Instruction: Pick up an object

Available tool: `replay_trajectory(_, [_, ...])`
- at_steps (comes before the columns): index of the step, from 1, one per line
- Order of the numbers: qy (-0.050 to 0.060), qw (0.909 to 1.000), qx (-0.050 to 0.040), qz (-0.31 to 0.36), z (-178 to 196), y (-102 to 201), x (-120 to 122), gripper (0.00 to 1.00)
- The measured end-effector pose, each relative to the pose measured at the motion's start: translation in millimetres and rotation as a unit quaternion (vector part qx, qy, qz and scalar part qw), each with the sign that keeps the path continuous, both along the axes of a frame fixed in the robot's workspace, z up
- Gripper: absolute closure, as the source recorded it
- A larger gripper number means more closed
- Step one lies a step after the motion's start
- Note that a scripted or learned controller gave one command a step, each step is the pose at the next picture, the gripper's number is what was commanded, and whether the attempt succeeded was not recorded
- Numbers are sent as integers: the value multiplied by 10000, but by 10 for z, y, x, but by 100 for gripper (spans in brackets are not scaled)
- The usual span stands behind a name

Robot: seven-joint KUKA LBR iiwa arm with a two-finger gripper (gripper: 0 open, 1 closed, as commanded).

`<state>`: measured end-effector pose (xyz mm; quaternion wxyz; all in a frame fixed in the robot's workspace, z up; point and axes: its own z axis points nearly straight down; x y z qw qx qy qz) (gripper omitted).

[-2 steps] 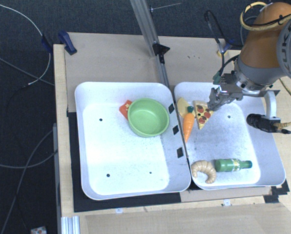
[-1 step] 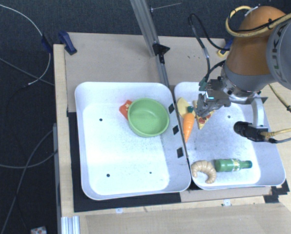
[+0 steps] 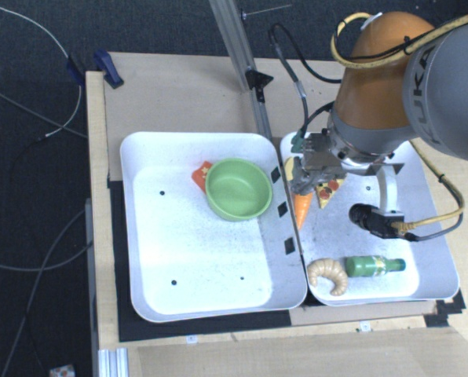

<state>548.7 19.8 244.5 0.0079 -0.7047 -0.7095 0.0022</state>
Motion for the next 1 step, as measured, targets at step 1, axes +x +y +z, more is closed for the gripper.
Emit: replay_trajectory(1, [11,10000,-7,1,65,491,-244,100])
